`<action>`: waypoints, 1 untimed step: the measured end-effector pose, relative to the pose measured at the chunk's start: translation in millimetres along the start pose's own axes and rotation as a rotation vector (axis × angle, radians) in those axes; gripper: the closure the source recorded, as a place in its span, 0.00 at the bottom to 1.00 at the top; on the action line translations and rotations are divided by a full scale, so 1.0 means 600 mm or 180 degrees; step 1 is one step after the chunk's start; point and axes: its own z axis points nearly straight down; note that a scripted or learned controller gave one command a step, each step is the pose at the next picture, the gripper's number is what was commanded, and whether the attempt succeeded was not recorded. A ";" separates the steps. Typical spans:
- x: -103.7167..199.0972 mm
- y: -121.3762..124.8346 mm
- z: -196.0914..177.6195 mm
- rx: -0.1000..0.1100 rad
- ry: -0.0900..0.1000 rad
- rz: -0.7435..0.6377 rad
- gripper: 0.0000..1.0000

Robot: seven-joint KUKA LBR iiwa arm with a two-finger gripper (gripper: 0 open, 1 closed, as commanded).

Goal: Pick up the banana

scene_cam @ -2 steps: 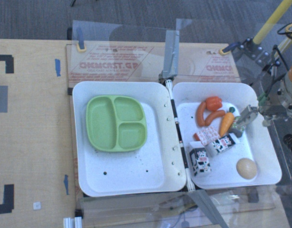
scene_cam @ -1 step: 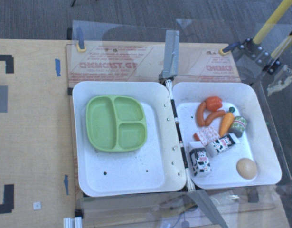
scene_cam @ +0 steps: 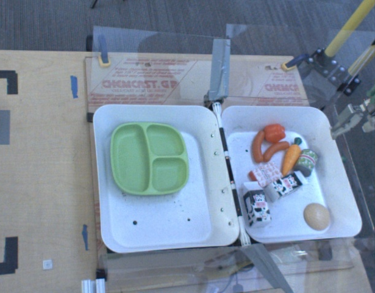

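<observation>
Glossy green three-compartment plate (scene_cam: 149, 159) in left bin (scene_cam: 108, 224); curved sausages (scene_cam: 264, 146), smooth egg (scene_cam: 316, 216), cow-print cartons (scene_cam: 257, 209) in the right; gripper state: cannot tell

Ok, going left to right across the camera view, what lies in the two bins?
Green divided plate in the left bin → then, in the right bin, cow-print carton → orange carrot → tan egg. The sausages and the other small packages bunch together, so I leave them out.
</observation>
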 end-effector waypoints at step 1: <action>-0.096 0.041 -0.113 -0.0024 -0.0024 -0.1231 0.00</action>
